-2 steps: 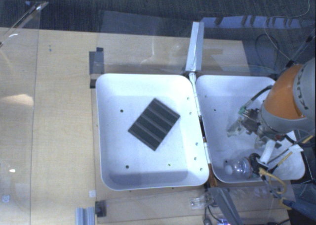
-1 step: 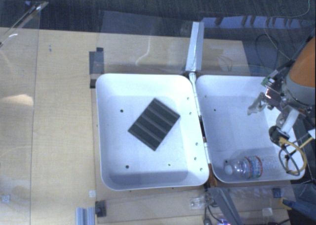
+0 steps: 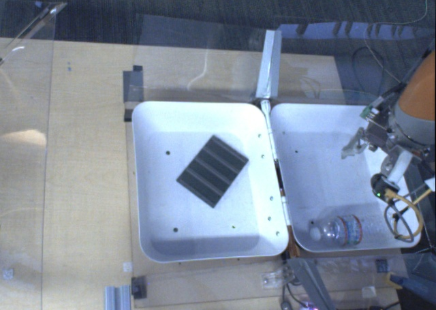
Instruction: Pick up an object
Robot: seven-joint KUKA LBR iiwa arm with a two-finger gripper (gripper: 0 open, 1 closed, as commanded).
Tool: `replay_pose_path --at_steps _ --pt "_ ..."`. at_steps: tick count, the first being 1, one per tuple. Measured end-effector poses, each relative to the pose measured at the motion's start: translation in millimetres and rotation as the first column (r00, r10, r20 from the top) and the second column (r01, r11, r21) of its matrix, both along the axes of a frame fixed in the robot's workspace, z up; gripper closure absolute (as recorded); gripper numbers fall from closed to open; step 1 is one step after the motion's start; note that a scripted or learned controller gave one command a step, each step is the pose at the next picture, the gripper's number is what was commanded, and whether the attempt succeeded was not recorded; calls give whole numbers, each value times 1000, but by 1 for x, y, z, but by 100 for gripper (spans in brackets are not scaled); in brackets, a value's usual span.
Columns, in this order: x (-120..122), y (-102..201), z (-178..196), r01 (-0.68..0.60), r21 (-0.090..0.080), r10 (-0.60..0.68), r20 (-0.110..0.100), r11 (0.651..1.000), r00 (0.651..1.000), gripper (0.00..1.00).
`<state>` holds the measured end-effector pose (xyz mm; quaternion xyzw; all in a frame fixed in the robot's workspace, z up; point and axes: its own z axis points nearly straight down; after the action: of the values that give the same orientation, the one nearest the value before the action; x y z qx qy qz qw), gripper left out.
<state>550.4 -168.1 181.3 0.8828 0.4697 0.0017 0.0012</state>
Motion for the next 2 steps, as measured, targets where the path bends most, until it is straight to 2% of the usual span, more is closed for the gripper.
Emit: replay_pose_path --at_steps 1,2 --pt "-37 78 -60 73 2 -73 -4 997 997 0" --pt "-49 45 44 255 2 -255 0 967 967 0"
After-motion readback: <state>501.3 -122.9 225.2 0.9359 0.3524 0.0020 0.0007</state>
